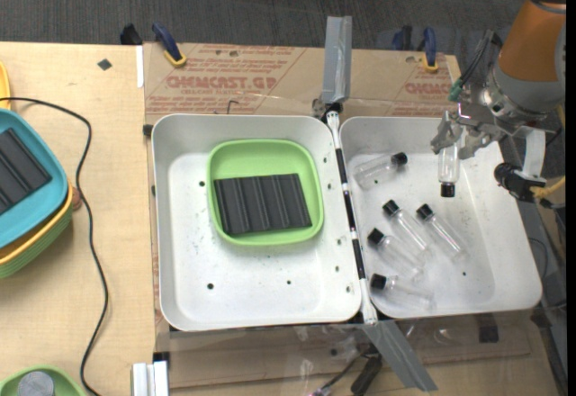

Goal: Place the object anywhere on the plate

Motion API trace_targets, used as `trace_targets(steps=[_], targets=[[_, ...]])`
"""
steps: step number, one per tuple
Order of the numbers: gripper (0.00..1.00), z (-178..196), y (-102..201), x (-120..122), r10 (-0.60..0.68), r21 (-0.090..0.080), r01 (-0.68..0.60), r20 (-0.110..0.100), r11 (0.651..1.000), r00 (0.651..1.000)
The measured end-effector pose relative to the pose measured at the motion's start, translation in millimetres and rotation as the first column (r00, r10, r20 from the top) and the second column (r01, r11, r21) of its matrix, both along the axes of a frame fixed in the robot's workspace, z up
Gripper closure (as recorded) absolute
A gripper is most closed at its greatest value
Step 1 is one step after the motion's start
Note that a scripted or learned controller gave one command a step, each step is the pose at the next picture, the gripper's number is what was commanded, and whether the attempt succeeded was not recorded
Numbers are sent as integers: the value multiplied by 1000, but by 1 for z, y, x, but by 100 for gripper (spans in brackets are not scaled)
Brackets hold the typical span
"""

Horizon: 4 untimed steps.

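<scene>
A green square plate [308,160] lies in the left bin [184,259], with a black ridged mat [265,203] on it. Over the upper part of the right bin [490,282] my gripper [451,145] is shut on a clear vial [446,171]. The vial hangs upright from the fingers, its black cap pointing down, just above the bin floor. The gripper stands well to the right of the plate, past the wall between the bins.
Several more clear vials with black caps lie loose in the right bin, among them one [382,166] to the gripper's left and one [439,229] below it. Teal and yellow trays [31,196] and a black cable [90,205] lie on the wooden table at left.
</scene>
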<state>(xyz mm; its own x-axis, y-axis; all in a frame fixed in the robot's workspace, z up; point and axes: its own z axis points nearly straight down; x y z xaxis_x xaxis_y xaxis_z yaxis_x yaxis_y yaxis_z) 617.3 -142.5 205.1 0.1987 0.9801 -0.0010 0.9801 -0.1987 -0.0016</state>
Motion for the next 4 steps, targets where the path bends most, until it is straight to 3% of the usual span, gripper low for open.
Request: trace_targets(steps=[1, 2, 3, 4], targets=[[0, 0, 0, 0, 0, 0, 0, 0, 1000, 1000], [0, 47, -5, -25, -265, -2, 265, 1, 964, 964], [0, 68, 33, -50, -366, -2, 366, -3, 931, 931], [0, 74, 17, -57, -611, -4, 611, 0, 791, 791]])
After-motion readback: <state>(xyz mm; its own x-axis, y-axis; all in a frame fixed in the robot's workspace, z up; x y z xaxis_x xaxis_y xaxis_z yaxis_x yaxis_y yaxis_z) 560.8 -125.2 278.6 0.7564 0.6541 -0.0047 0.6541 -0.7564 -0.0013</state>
